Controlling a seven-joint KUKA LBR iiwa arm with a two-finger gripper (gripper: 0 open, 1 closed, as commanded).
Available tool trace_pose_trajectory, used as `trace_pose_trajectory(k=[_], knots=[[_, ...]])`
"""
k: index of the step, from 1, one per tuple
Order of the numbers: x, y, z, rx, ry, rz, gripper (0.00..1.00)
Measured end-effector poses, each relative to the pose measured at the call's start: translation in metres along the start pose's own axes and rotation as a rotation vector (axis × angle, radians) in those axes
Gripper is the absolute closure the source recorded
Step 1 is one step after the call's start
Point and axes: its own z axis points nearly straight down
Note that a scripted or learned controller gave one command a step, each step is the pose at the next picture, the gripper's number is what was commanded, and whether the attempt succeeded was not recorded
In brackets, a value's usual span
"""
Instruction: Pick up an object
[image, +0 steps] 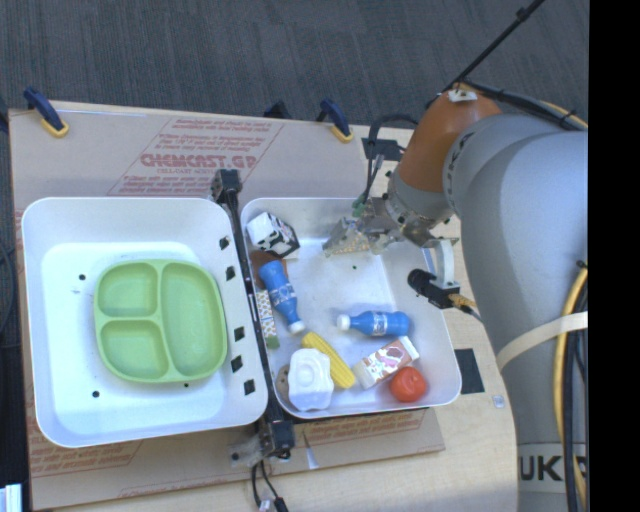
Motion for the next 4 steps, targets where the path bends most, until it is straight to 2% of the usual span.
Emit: trace_pose_trajectory(k=[1, 2, 3, 4], knots=[[0.001, 0.001, -0.01, 0.001, 0.0, -0.006, 1.0], [0.001, 0.001, -0.01, 0.001, 0.0, -0.006, 0.0], [0.093, 0.0, 0.0, 0.002, -0.003, 0.001, 0.0], [0.062, -0.034, 0.001, 0.003, -0.001, 0.0, 0.0]])
